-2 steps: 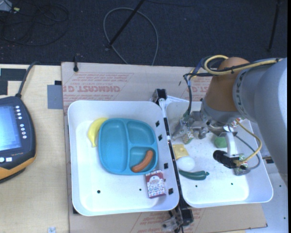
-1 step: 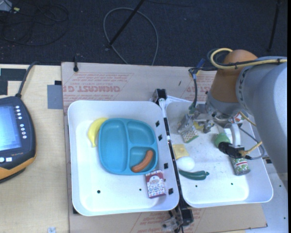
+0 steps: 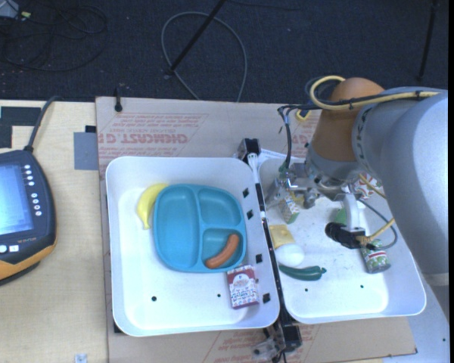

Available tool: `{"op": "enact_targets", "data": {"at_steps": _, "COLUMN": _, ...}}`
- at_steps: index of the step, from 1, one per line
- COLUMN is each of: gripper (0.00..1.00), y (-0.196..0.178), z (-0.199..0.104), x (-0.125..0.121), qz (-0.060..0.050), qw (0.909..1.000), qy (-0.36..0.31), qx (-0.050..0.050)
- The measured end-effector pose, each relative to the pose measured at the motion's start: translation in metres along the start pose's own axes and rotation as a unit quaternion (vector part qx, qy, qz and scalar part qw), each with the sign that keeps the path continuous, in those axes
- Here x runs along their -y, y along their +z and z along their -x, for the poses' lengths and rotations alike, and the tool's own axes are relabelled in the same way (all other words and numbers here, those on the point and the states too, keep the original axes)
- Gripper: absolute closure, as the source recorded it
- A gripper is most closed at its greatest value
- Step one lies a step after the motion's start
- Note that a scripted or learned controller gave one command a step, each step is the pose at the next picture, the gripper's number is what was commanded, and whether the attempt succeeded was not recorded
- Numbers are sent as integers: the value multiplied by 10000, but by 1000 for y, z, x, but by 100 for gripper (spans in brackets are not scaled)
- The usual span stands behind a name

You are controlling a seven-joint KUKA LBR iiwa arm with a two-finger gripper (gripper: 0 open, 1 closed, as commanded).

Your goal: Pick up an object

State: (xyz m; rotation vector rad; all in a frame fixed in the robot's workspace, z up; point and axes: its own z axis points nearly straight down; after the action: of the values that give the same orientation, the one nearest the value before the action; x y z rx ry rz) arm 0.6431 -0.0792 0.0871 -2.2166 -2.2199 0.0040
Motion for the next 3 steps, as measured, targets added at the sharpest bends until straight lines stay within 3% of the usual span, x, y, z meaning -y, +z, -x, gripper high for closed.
{"op": "enact_targets", "data": {"at_steps": 1, "gripper": 0, "y": -87, "z": 45, "x": -1, "qz": 46, "qw": 10000, "qy": 18, "qx": 19}}
{"op": "enact_targets", "data": {"at_steps": 2, "gripper": 0, "y": -16, "z": 101, "x": 38, "qz": -8, "qw": 10000, "qy": 17, "qx": 4}}
{"op": "enact_targets", "data": {"at_steps": 3, "gripper": 0, "y": 0, "z": 124, "x": 67, "qz": 3, "qw": 10000, "qy": 6, "qx": 3}}
